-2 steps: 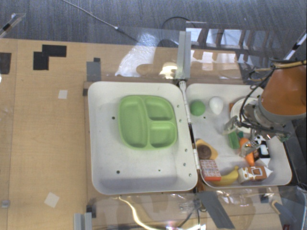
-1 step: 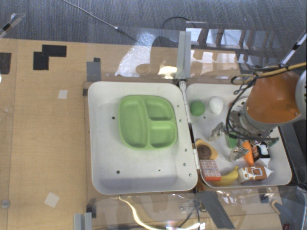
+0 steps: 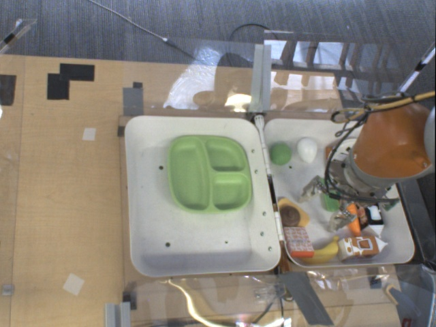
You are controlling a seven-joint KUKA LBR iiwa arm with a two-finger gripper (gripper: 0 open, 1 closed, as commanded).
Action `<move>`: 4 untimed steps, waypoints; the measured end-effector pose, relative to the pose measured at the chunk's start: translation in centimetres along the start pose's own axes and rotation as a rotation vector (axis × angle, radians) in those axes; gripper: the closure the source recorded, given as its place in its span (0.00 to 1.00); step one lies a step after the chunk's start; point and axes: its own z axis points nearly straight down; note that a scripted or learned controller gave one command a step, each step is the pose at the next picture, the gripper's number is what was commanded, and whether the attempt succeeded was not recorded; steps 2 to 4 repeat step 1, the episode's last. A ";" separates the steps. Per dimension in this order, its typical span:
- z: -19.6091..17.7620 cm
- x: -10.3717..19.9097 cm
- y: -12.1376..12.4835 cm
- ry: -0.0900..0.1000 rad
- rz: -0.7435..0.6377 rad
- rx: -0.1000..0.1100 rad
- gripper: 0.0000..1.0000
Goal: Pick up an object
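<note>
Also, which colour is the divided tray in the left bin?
Light green: the divided tray, seen plainly in the camera view.

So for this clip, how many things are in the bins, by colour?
Green: 2, divided plate and ball
White: 1, ball
Yellow: 1, banana
Brown: 2, round piece and small carton
Red-patterned: 1, box
Total: 7 clearly visible; more are hidden under the arm.

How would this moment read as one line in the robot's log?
arm: over right bin | gripper: hidden beneath wrist | left bin: green tray | right bin: green ball, white ball, banana
</note>
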 end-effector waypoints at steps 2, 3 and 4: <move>-1.5 -0.7 -0.2 -0.015 -0.003 0.011 1.00; -1.5 -0.7 -0.2 -0.015 -0.003 0.011 1.00; -1.5 -0.7 -0.2 -0.015 -0.003 0.011 1.00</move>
